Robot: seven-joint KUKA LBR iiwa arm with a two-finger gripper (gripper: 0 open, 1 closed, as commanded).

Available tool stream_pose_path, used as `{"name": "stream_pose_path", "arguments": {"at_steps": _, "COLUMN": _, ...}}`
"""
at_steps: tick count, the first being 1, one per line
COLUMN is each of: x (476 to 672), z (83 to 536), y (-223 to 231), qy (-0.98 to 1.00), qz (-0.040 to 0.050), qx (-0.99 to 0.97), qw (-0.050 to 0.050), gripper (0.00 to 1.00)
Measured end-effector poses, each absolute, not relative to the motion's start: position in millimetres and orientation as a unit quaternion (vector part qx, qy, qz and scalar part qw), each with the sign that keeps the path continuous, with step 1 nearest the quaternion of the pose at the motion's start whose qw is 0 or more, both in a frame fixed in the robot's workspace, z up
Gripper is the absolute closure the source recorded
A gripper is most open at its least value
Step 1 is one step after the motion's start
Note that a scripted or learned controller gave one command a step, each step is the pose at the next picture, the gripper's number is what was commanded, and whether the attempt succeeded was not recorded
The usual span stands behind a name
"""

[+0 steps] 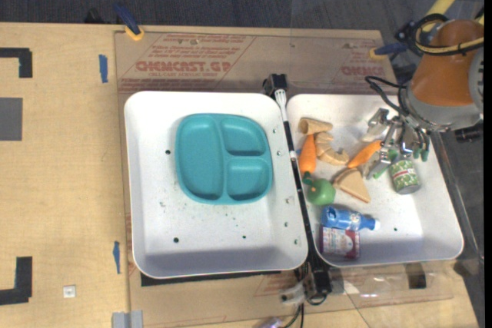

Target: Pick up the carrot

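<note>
Two orange carrot-like pieces lie in the right bin (442,230). The thicker carrot (307,154) rests by the bin's left wall, pointing up-down, with a green end toward the front. A slimmer orange piece (363,155) lies slanted in the bin's middle, and its upper right end reaches up to my gripper (390,140). The gripper hangs low over the bin's right half, under the orange wrist band (446,65). Whether that slim piece is held is hidden by the gripper body.
A teal divided plate (224,157) sits in the left bin (146,226). Around the carrots lie tan bread pieces (352,185), a green pear-like fruit (323,192), a green can (404,176), a blue bottle (350,221) and a dark can (339,242).
</note>
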State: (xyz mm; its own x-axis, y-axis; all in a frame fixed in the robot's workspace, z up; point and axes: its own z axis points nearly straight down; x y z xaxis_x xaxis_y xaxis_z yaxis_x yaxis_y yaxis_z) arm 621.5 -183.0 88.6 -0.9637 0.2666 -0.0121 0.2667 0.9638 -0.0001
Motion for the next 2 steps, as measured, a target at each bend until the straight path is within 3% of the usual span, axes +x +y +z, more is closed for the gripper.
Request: {"name": "stream_pose_path", "arguments": {"at_steps": 2, "x": 567.8, "z": 89.7, "y": -162.4, "qy": 0.968, "qz": 0.001, "qx": 0.25, "qw": 0.007, "gripper": 0.0}}
